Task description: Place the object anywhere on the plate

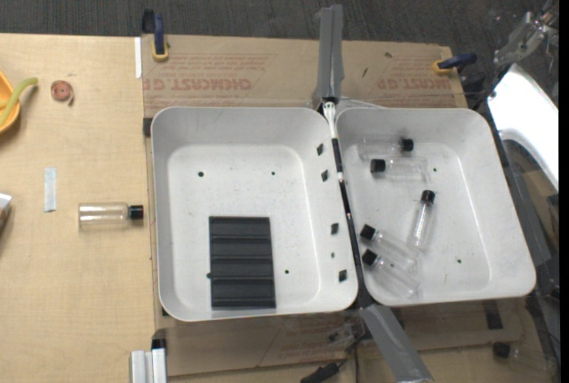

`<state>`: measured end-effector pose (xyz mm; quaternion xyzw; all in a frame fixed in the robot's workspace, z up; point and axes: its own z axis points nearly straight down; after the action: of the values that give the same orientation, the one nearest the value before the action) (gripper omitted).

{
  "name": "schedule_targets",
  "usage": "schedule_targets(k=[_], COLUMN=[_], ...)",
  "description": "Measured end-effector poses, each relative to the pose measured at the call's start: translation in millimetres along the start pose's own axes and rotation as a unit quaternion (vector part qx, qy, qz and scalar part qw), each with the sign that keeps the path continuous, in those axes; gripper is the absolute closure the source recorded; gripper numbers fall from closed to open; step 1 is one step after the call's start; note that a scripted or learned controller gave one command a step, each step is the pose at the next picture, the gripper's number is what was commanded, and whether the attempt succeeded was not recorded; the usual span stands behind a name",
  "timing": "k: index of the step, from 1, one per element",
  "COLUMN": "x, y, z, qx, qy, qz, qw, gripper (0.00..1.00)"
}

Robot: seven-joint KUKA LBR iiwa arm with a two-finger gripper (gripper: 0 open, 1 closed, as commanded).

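Clear vial (420, 219) lies near-upright in view, black cap uppermost.

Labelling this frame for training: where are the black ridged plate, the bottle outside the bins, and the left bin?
black ridged plate (241, 262), camera view, middle ridge.
bottle (105, 213), camera view, clear body.
left bin (240, 110), camera view, far rim.

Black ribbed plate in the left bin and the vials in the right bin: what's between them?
Bare bin floor, then the two bins' adjoining rims, separate the black ribbed plate from the vials.
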<state>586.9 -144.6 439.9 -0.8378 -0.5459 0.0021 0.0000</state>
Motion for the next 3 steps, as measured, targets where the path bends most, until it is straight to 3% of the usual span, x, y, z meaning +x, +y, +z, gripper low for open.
schedule_targets(k=[1, 2, 3], x=[109, -19, 25], y=[9, 76, 68], z=[15, 0, 0], qx=[0.000, 0.001, 0.001], qy=[0.000, 0.000, 0.000], qz=[0.056, 0.109, 0.194], qw=[0.9984, 0.9940, 0.9810], gripper=[0.00, 0.00, 0.00])
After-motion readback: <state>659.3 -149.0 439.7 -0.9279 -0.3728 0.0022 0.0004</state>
